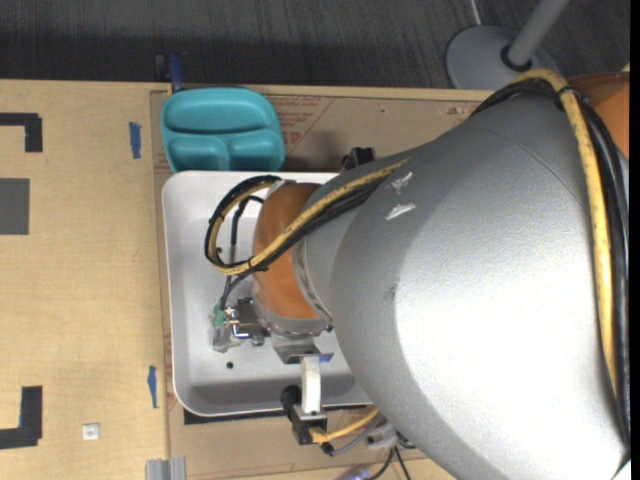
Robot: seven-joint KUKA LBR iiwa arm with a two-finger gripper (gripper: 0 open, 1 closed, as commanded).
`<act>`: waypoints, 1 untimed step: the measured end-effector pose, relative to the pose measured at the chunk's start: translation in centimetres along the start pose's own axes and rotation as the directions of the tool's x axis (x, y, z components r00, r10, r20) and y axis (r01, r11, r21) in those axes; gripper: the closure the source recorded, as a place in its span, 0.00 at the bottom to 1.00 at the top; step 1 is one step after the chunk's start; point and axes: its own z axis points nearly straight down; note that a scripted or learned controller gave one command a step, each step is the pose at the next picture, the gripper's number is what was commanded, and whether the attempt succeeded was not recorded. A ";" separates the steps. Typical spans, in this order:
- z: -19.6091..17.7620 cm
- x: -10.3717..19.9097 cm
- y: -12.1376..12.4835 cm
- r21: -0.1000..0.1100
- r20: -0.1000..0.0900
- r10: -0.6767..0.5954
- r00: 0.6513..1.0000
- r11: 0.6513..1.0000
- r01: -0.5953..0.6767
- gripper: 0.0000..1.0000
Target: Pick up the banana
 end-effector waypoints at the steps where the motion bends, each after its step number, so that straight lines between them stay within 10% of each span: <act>1: -1.1 0.1 0.1 -0.004 -0.001 -0.001 1.000 1.000 0.001 1.00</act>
